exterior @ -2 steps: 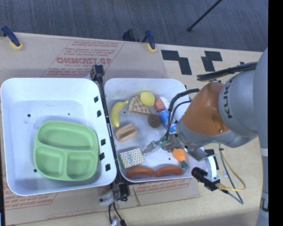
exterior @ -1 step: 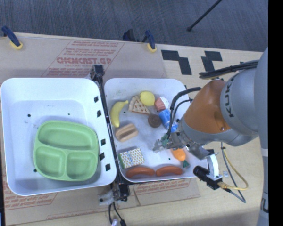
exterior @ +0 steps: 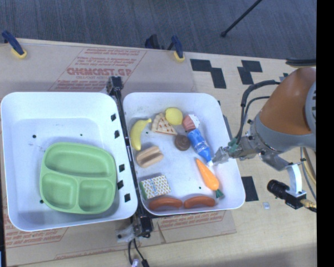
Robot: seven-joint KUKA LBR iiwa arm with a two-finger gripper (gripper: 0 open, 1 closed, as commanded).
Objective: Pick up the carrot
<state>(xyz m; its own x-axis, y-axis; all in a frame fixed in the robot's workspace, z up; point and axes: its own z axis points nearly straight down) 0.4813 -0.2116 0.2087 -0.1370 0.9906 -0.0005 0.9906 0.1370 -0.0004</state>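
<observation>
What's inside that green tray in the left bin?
The green tray sits in the left bin; its three compartments look bare. Whatever lies underneath is covered.

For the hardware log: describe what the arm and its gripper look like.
The arm is bulky and rounded, orange above, grey toward the wrist. Thin dark cables loop along its left side. The gripper is a small metallic grey assembly. A black cylindrical fitting sits below it.

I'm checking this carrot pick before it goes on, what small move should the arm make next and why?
Probably shift the gripper a little further into the right bin and down over the carrot. The gripper sits at that bin's right rim, just beside and above the carrot's orange end, not yet over its middle. The carrot lies free on the floor, next to the blue bottle.
</observation>
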